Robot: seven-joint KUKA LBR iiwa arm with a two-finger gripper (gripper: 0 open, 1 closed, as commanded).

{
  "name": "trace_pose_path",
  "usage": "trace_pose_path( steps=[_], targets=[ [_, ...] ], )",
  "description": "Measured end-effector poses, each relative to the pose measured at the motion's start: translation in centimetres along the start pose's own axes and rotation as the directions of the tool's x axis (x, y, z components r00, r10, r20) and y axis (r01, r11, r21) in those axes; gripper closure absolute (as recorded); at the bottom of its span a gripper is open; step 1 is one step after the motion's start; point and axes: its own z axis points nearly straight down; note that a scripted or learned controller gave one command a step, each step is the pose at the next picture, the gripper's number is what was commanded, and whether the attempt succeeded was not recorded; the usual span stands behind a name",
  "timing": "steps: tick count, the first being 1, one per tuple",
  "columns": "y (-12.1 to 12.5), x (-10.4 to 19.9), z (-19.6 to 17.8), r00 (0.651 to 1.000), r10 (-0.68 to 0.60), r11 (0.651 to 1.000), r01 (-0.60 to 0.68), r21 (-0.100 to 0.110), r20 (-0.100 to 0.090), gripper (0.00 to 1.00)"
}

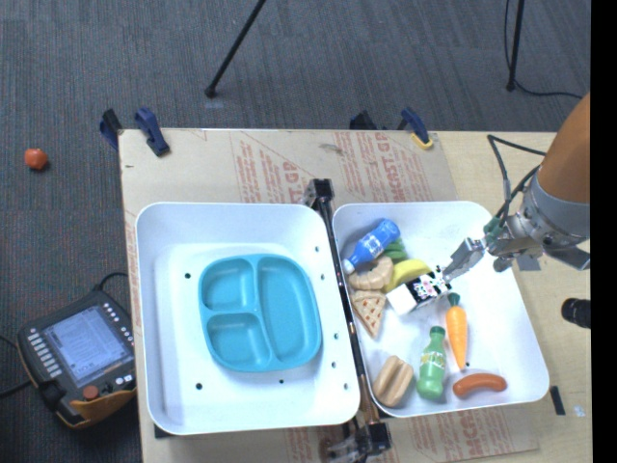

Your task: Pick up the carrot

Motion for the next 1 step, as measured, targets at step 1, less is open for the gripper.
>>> trace_pose_path(
  steps=[1],
  targets=[
    [-0.73, -0.75, 11.42, 0.991, -0.136, 0.991, 0.136, 0.003, -0.003, 0.00]
  ],
)
